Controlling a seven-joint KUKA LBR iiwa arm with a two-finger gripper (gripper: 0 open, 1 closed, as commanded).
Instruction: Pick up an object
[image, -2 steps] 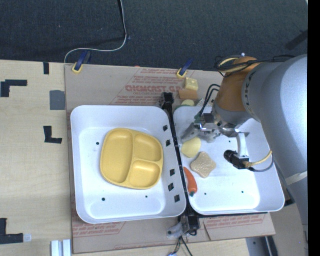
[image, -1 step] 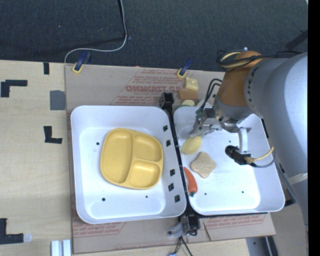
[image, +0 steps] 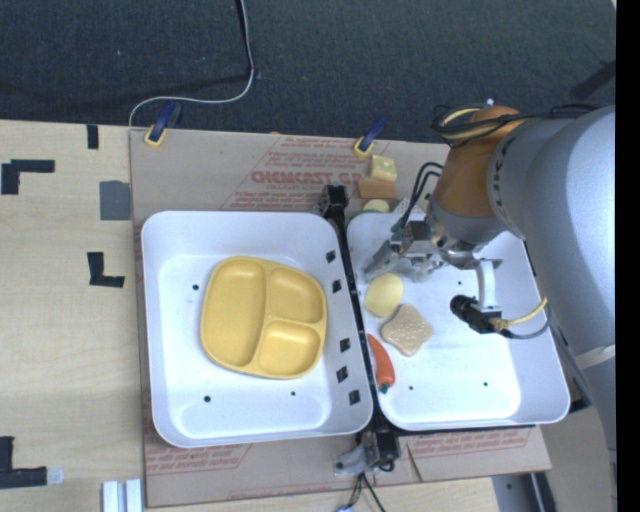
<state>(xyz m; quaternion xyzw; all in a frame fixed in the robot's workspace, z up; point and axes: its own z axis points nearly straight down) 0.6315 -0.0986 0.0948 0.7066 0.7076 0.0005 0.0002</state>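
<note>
camera view shows the claw (image: 385, 262) low in the right bin (image: 470, 395), near its upper left corner, just above a pale yellow round object (image: 384, 295); whether the claw is released or clenched cannot be told. a tan bread-like piece (image: 406, 330) lies just beside the round object, an orange carrot (image: 382, 364) below. the left bin (image: 170, 300) holds a yellow divided plate (image: 263, 317).

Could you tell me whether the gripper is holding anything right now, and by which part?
Nothing is held: the gripper hangs just above the pale yellow ball, with nothing between its fingers.
</note>
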